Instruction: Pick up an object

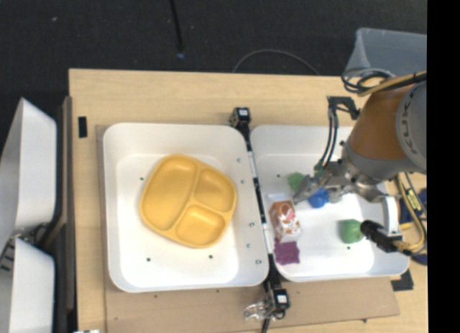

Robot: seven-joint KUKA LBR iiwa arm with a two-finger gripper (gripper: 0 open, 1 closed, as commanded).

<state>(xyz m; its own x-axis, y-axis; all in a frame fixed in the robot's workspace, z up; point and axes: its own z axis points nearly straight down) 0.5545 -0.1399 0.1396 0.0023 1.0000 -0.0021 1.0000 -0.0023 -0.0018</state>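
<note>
1. The arm point(384, 134) is reaching in from the right and leaning over the right bin point(302, 270), its grey and orange body covering the bin's upper right part and right rim
2. The gripper point(316, 189) is sitting low near the middle of the right bin, and it is too blurred and crowded by cables to tell how far it is open or whether it is gripping anything
3. A blue object point(318, 198) is lying right at the gripper's tip, partly hidden by it, so its shape is hard to make out
4. A small green object point(296, 180) is lying just to the left of the gripper, its right edge merging with the dark metal
5. A green block point(350, 231) is sitting lower in the same bin, clear of the gripper, beside a black part of the arm
6. An orange and white packet point(285, 219) is lying near the bin's left wall, with a purple object point(287, 252) just below it, almost touching
7. A yellow divided plate point(188, 200) is resting in the middle of the left bin point(118, 267), well apart from the arm
8. The arm's far end is being cut off at the right side
</note>
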